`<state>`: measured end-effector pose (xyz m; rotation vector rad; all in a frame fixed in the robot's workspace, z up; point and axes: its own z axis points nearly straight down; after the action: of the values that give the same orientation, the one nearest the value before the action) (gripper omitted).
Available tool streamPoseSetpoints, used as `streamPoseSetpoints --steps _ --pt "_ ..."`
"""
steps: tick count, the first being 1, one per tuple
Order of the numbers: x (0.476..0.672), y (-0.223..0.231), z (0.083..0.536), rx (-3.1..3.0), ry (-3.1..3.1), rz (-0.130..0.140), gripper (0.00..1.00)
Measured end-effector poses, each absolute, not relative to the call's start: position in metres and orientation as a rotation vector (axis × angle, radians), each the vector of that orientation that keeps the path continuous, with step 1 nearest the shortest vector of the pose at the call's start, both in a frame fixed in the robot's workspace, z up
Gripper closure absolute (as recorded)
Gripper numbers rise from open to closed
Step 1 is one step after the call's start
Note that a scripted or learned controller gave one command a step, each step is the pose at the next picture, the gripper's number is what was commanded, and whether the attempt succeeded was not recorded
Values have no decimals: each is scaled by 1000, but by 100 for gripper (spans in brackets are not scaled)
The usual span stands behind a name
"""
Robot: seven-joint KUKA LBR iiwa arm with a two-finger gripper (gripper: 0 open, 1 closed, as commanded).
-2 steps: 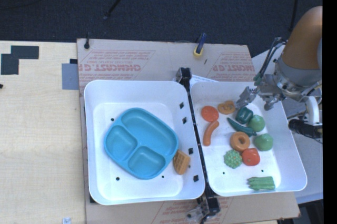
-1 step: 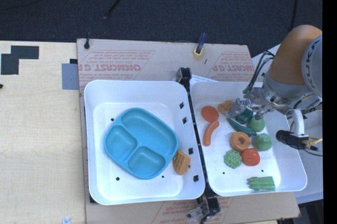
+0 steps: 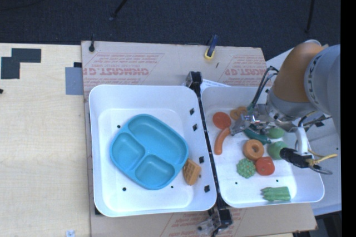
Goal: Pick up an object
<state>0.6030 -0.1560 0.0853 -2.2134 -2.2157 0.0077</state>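
Toy food pieces are scattered in the right bin [image 3: 311,194]: an orange hot dog [image 3: 220,141], a red round piece [image 3: 221,119], a doughnut [image 3: 254,149], a green bumpy piece [image 3: 245,168] and a tomato [image 3: 265,166]. The gripper [image 3: 245,124] is lowered among them; its grip cannot be made out. A blue divided plate [image 3: 148,151] is seen in the left bin [image 3: 105,197].

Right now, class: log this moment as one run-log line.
gripper: low in right bin, fingers unclear | nearest: red toy, orange sausage toy | left bin: blue divided plate | held: nothing seen

Toys [image 3: 254,149] crowded around pincer [image 3: 245,123]
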Motion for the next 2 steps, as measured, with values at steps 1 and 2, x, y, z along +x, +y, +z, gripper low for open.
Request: streamPoseSetpoints --steps 1,2 --pt "604 -157 97 -2216 -2215 5 100" --pt "598 -164 145 -2223 -2219 1 100"
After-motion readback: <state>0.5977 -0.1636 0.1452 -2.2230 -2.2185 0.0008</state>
